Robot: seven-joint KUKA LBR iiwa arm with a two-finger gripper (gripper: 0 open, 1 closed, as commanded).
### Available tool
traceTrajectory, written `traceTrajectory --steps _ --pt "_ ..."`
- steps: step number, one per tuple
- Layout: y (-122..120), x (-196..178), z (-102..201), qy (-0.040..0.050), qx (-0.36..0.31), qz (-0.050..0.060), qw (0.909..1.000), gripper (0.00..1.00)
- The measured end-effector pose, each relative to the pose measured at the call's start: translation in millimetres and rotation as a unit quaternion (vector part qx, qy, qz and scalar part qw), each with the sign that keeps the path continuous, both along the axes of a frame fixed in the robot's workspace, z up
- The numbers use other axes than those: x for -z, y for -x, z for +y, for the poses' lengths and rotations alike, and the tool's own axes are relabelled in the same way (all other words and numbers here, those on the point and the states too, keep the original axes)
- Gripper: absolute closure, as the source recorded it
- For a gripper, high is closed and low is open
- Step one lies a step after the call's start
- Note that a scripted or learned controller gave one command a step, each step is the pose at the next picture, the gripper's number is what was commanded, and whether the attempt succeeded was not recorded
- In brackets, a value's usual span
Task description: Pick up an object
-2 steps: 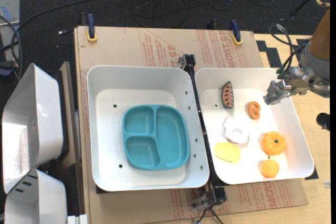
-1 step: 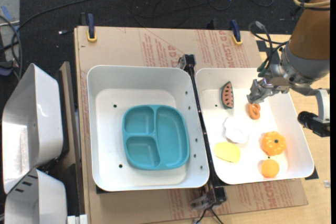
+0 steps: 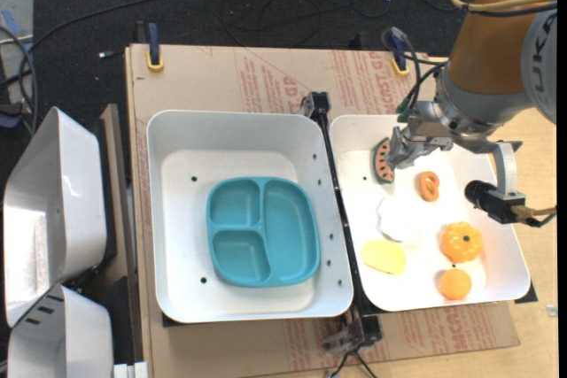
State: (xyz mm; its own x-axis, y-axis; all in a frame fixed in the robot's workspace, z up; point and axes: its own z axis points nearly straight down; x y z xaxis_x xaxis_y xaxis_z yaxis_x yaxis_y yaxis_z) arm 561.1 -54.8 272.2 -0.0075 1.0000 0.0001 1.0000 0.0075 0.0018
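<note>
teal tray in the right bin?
No, the teal tray lies in the left bin.

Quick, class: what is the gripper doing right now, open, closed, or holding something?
Gripper: cannot be told; it sits low in the right bin at the watermelon slice, with nothing seen held.

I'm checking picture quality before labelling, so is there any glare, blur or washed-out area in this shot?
Camera view: sharp overall; the round white lid nearly vanishes against the bright right-hand white bin; the teal divided plastic tray shows soft sheen; the gripper area is dim and hard to read.
</note>
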Motion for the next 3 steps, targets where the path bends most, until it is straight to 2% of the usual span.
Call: traceTrajectory --steps 2,3 --pt "1 32 96 -0.0003 0.000 0.002 1.0000 1.00" --pt "-7 46 152 -0.0002 0.000 0.001 1.0000 1.00"
